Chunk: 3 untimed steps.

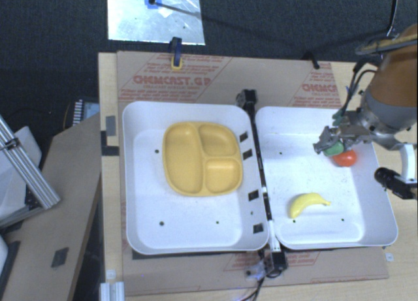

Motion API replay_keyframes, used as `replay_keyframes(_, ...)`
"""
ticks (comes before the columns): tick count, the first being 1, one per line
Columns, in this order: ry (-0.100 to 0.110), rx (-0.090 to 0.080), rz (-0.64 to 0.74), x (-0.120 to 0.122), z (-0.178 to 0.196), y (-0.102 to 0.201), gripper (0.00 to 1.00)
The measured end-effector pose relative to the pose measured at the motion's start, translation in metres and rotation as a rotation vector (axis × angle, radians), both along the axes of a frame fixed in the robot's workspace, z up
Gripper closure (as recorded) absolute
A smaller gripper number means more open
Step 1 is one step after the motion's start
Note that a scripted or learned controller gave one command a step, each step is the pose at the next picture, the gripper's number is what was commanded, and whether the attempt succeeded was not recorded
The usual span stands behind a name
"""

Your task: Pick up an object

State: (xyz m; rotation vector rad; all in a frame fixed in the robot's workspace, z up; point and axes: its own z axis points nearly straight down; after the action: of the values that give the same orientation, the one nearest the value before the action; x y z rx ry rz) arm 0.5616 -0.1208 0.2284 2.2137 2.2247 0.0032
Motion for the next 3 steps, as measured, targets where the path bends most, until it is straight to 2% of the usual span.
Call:
replay_keyframes(1, 0.002, 0.002, 0.005, 0.010, 0.007, 0.054, 1.00)
replay_keyframes(2, 0.001, 0.002, 0.005, 0.033, -0.004, 0.109, 1.00)
replay_keyframes(3, 0.000, 0.003, 0.005, 0.051, 0.005, 0.154, 1.00)
